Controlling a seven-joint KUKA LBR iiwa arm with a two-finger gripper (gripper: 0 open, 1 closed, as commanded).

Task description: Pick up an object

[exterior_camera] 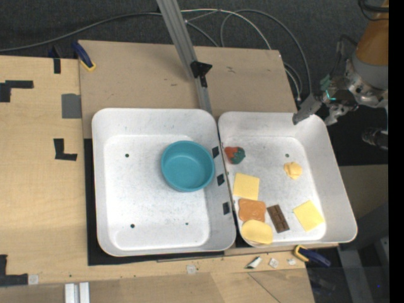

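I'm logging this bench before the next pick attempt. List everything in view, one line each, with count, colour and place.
Bins: 2, white, side by side on the bench.
Bowl: 1, blue, left bin.
Square blocks: 2, yellow, right bin.
Orange block: 1, orange, right bin's near left.
Rounded piece: 1, pale yellow, right bin's near left corner.
Brown bar: 1, dark brown, beside the orange block.
Small lump: 1, yellow, right bin's middle.
Small object: 1, red and green, right bin's far left.
Clamps: 2, blue and yellow, board edges.
Cables: several, behind the bins.
Gripper: 1, grey, over the right bin's far right corner.
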